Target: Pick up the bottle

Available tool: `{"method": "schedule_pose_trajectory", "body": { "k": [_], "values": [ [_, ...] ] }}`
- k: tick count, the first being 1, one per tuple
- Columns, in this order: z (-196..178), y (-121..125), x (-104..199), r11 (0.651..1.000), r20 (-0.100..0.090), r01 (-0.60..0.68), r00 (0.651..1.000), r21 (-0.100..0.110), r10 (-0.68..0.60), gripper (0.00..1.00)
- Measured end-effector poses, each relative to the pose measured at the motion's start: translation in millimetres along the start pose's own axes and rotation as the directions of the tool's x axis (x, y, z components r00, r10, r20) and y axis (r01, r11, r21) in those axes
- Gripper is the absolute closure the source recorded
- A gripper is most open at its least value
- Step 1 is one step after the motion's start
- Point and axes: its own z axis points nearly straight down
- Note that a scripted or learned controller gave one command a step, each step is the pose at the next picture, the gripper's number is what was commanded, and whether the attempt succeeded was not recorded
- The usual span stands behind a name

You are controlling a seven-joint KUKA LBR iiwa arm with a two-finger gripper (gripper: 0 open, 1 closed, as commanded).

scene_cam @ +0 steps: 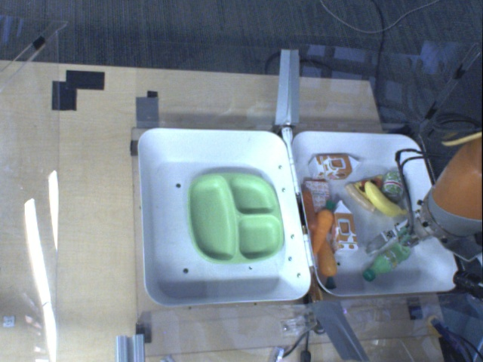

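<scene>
A small green bottle [390,260] lies on its side near the front of the right bin [423,281], its green cap pointing front-left. My gripper [394,240] hangs low right over the bottle's upper end, reaching in from the right under the orange band of the arm [459,188]. Its metal tip sits just behind the bottle and seems to touch or nearly touch it. Part of the bottle's far end is hidden by the gripper.
The right bin also holds a carrot [324,240], a banana [377,197], printed snack packets [334,166] and a small round green item [392,181]. A green divided plate [235,216] lies in the left bin [162,202]. A black cable [411,173] loops by the arm.
</scene>
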Motion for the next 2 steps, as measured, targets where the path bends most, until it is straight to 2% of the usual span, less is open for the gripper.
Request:
{"method": "schedule_pose_trajectory", "body": {
  "k": [1, 2],
  "values": [
    [-12.1, 3.2, 0.0, 1.000, 0.001, 0.002, 1.000, -0.006, -0.002, 1.00],
    [-12.1, 3.1, 0.0, 1.000, 0.001, 0.002, 1.000, -0.006, -0.002, 0.00]
  ]
}}
